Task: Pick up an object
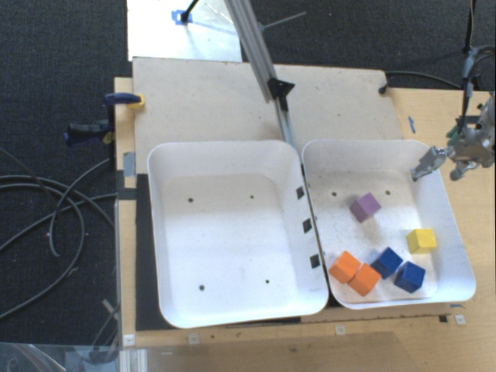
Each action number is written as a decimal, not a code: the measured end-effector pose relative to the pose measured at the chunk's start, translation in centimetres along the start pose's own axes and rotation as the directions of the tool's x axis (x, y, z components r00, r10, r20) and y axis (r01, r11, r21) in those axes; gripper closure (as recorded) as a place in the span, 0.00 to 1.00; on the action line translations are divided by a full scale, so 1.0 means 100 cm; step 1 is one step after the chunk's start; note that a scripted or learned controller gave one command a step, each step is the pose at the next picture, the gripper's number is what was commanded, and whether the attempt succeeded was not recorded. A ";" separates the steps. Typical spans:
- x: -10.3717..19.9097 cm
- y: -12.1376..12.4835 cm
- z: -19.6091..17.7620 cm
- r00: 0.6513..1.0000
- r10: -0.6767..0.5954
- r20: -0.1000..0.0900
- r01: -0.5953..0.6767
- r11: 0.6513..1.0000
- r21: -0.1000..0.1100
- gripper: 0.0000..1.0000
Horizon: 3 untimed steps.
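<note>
We see open floor across the far half of the right bin [449, 208]; near its front wall, orange cubes [354, 273], blue cubes [397, 269] and a yellow cube [421, 240] crowd together.

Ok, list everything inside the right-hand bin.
Inside the right bin: a purple cube, a yellow cube, two orange cubes touching, and two blue cubes. Nothing looks stacked or covered.

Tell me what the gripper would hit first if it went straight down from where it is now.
Probably the right bin's right wall or rim: the gripper hangs over the bin's upper right corner. The purple cube and yellow cube lie off that line. Depth is hard to judge.
</note>
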<state>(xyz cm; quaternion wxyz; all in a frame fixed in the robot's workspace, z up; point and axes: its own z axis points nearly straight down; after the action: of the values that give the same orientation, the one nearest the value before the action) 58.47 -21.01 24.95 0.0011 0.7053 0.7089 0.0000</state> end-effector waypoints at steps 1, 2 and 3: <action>0.031 0.052 0.120 1.000 -0.002 -0.003 0.002 1.000 0.005 0.00; 0.091 0.041 0.161 1.000 -0.005 -0.005 0.005 1.000 0.004 0.00; 0.102 -0.009 0.160 1.000 0.004 -0.003 -0.004 1.000 0.005 0.00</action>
<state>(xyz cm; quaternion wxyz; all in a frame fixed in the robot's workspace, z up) 57.54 -10.88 8.98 -0.0016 0.7066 0.7076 -0.0009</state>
